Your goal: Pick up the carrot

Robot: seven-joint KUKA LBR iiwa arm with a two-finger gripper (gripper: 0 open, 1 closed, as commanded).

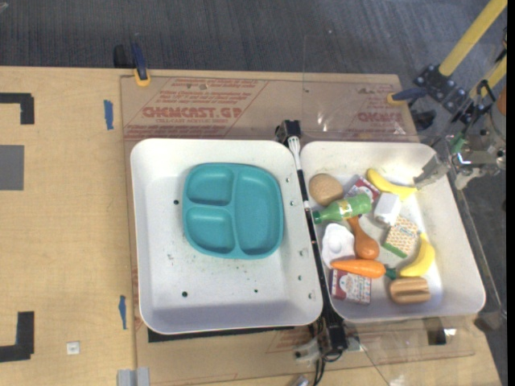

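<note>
The carrot point(358, 268), orange with a green stub at its right end, lies flat in the lower part of the right bin point(465, 248). It sits between a chicken drumstick point(364, 240) above it and a red carton point(352, 286) below it. My gripper point(435, 170) hangs over the bin's upper right corner, near the tip of a yellow banana point(389, 183) and well up and right of the carrot. Nothing shows in its grasp.
The right bin is crowded: a bread bun point(326, 188), a green bottle point(344, 210), a second banana point(419, 256), a hot dog point(409, 290) and a cracker box point(401, 236). A teal divided plate point(233, 211) lies in the left bin point(161, 280).
</note>
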